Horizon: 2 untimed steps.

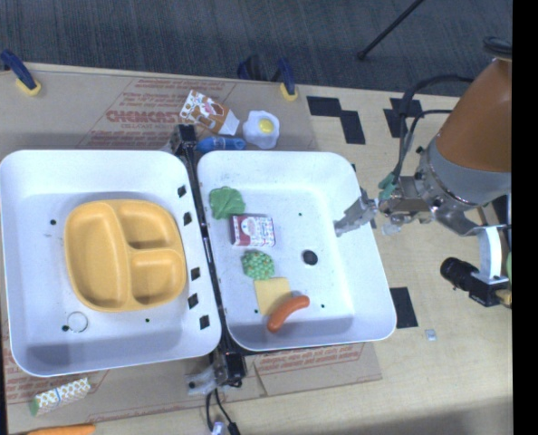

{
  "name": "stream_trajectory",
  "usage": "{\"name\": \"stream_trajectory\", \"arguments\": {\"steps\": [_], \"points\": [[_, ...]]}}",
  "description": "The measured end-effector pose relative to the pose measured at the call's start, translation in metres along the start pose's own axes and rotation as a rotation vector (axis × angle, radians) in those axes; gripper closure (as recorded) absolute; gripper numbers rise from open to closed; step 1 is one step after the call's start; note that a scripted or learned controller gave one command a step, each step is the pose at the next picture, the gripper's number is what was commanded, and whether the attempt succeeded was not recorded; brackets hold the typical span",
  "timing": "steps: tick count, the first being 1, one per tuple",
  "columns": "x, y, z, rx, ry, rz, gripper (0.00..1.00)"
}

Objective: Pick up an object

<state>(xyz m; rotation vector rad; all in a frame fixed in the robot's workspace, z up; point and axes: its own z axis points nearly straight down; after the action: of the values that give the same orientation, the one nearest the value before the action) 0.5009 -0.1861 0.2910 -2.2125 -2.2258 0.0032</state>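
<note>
Claw (352, 217) at right bin (364, 243) rim, fingers too small/blurred, state can't tell. Arm (473, 143) cut off at right. Sausage (288, 311): orange-red, curved, touching cheese (271, 292).

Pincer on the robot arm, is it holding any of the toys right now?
No. The pincer hangs over the right bin's edge with nothing between its fingers; the toy food lies loose in the bin.

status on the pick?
Gripper at right bin's right rim, nothing between fingers. Hotdog, cheese, carton, greens all lying in that bin. Nothing blocking.
</note>
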Motion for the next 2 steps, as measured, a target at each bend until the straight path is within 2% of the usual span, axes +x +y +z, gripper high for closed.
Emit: {"name": "stream_trajectory", "arguments": {"steps": [1,2], "points": [[0.039,-0.007,0.167,0.003,0.002,-0.068,0.00],[0.074,-0.018,0.200,0.001,0.001,-0.523,0.00]]}}
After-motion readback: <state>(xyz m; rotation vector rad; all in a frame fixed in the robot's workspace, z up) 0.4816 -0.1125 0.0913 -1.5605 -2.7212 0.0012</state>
